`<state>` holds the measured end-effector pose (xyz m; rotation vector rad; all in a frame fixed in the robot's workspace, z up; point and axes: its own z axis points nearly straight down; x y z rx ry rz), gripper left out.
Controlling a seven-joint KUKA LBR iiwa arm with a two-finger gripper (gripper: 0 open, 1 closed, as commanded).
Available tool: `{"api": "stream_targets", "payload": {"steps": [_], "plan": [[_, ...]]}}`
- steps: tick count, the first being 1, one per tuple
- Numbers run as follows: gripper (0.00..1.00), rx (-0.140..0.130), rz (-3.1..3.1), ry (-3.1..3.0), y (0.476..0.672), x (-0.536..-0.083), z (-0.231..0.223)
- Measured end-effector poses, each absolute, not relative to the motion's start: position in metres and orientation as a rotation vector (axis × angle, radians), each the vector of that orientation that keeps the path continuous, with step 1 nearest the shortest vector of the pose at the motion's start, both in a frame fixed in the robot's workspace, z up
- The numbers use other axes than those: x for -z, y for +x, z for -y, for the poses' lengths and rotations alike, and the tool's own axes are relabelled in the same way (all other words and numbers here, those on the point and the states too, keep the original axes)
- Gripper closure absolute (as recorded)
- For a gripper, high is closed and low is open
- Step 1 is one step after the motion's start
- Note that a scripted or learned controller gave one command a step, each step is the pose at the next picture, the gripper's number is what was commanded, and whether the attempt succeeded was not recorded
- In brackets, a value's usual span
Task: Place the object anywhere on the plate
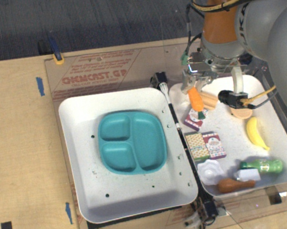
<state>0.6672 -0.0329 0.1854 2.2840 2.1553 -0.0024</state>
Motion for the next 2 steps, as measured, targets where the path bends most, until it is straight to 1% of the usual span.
{"api": "stream_targets", "payload": {"steps": [1, 2], "plan": [[1.0, 0.001, -2.09, 2.356, 0.6177, -0.1845, -0.0415], [0.0, 0.005, -2.081, 2.359, 0.6181, -0.1845, -0.0367]]}}
